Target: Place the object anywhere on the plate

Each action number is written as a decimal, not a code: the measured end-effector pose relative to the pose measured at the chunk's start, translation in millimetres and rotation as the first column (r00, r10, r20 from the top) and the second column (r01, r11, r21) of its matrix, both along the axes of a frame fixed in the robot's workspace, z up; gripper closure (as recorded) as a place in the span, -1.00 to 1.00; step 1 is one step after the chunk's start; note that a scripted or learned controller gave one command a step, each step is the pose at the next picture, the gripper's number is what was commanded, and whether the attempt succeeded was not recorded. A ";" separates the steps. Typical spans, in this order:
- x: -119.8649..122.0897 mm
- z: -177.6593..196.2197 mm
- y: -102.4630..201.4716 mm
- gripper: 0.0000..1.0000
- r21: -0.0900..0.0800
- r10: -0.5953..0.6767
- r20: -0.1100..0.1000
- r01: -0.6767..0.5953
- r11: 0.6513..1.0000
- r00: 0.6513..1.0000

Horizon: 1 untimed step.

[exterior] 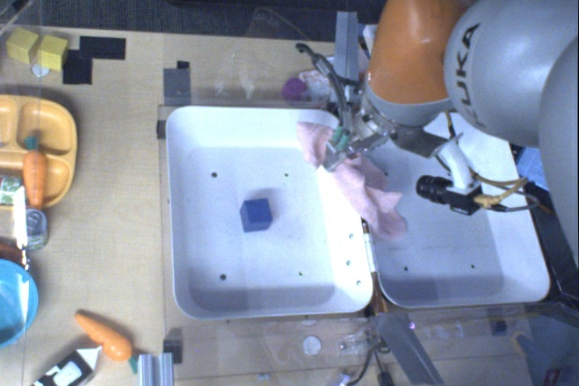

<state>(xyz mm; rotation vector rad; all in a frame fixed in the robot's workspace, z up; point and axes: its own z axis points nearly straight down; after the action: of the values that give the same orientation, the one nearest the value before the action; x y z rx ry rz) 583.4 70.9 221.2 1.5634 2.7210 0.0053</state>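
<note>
A pink cloth (362, 181) is seen held up in the closed fingers of the end effector (342, 143), its upper end pinched there and the rest hanging down across the shared wall between the two white bins. The grey arm (507, 59), with its orange band (412, 32), is shown reaching in from the right, above the right bin (470, 276). The cloth's lower end is draped just inside that bin, while its upper part is lifted over the right edge of the left bin (262, 294). A small blue cube (257, 214) is left lying on the floor of the left bin, well apart from the cloth. On the bench (118, 276) to the left, a yellow divided plate (36, 136) is seen with a carrot-shaped toy (34, 178) laid on it, well apart from both bins. A second orange carrot toy (107, 335) is laid near the bench's lower edge, and part of a blue bowl (16, 303) is caught at the left margin. A purple object (294, 89) is set just behind the left bin's far wall; what it is cannot be told.
</note>
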 end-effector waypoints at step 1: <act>85.9 8.4 37.8 1.00 0.001 -0.218 0.001 0.218 0.976 0.976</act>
<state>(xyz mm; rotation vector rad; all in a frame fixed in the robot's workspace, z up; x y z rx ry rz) 669.3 108.7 229.6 1.8520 2.5318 0.0068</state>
